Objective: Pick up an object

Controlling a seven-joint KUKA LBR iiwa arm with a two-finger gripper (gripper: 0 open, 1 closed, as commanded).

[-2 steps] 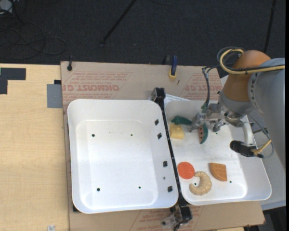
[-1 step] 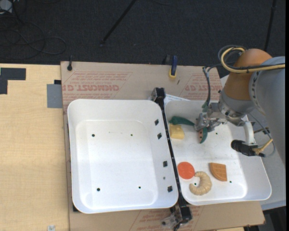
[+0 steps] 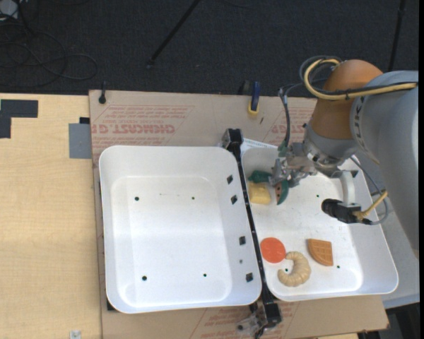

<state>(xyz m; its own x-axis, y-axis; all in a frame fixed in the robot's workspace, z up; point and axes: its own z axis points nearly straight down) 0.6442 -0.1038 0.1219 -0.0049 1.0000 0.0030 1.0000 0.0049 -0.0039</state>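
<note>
My gripper (image 3: 283,180) reaches down into the far left part of the right bin (image 3: 353,282). It sits just right of a pale yellow block (image 3: 260,195) and a green piece (image 3: 257,177) near the divider. A small green object (image 3: 281,192) shows right under the gripper's tip, and whether it is gripped is unclear. Nearer the front of the same bin lie a red disc (image 3: 272,249), a beige curled pastry-like piece (image 3: 295,270) and an orange wedge (image 3: 321,252).
The left bin (image 3: 113,189) stands beside the right one, split from it by a black-clipped divider (image 3: 242,210). The grey arm with its orange band (image 3: 343,97) and cables covers the right bin's far right corner. A blue clamp (image 3: 254,97) sits at the bench's back edge.
</note>
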